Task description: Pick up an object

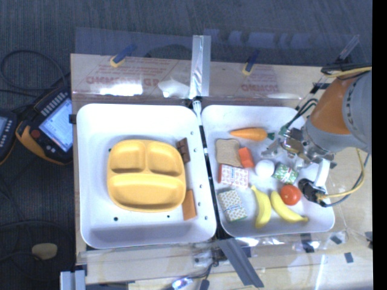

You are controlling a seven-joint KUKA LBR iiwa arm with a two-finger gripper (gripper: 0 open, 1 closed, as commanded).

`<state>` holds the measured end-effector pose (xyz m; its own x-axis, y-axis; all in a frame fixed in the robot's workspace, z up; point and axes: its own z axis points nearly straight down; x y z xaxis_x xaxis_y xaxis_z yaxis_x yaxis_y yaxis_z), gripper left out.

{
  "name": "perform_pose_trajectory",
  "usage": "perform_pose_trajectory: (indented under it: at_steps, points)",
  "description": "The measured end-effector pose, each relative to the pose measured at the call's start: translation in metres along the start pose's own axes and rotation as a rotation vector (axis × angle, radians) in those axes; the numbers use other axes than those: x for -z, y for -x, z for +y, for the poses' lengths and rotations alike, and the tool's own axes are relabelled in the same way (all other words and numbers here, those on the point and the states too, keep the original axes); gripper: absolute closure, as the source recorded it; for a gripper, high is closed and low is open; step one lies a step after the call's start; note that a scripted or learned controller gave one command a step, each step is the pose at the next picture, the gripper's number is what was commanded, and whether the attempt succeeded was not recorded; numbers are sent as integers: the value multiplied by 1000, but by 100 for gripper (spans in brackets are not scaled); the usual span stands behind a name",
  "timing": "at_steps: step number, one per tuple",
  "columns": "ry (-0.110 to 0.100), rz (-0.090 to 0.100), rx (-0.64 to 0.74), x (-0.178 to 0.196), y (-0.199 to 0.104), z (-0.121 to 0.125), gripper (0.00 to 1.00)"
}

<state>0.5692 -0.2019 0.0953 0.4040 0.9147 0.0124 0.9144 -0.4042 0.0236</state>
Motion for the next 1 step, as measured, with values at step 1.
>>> perform_pose_trajectory:
  at_steps: [1]
  points:
    - [-29,-11,212,0,-29,54,0]
